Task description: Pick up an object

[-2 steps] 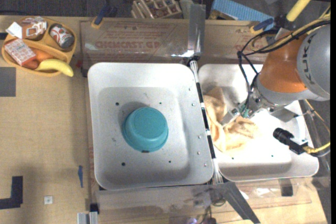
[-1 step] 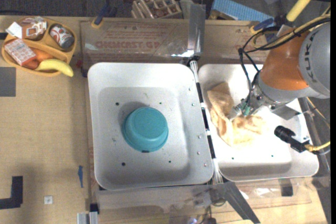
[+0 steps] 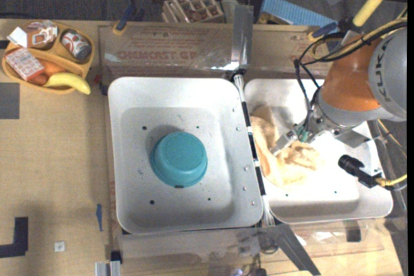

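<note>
— Where is the cloth?

— From the overhead camera, I see the cloth (image 3: 284,155) crumpled in the right bin (image 3: 362,203), against its left wall. My gripper (image 3: 292,138) sits right on its upper part.

— Clamped on it?

— I cannot tell; the tip is too small and blurred.

— Room to move?

— The bin's right half lies bare. In the left bin (image 3: 129,203) a teal bowl (image 3: 180,158) rests upside down, well apart.
</note>
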Controlling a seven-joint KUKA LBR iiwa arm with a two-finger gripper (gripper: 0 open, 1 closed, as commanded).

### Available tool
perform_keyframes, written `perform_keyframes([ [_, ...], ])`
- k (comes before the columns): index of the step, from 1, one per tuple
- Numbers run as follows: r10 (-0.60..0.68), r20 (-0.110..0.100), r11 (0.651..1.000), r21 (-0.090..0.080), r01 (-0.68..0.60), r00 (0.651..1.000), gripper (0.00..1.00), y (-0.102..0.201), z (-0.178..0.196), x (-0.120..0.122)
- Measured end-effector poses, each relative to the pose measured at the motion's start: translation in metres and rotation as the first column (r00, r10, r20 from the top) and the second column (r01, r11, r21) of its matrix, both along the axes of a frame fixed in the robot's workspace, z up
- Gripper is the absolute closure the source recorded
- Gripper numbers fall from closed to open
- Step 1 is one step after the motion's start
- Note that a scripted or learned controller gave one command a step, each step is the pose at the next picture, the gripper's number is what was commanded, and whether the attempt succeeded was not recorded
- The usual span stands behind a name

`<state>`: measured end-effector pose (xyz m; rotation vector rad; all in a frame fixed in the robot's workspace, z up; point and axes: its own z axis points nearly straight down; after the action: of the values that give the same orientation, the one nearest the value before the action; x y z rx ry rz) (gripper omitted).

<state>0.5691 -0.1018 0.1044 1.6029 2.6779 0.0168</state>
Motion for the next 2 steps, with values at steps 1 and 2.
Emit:
perform_keyframes([
  [1, -0.026, -0.005, 1.0, 0.003, 0.026, 1.0, 0.0, -0.006, -0.011, -0.005],
  [2, -0.027, -0.002, 1.0, 0.004, 0.027, 1.0, 1.0, -0.006, 0.0, -0.004],
])
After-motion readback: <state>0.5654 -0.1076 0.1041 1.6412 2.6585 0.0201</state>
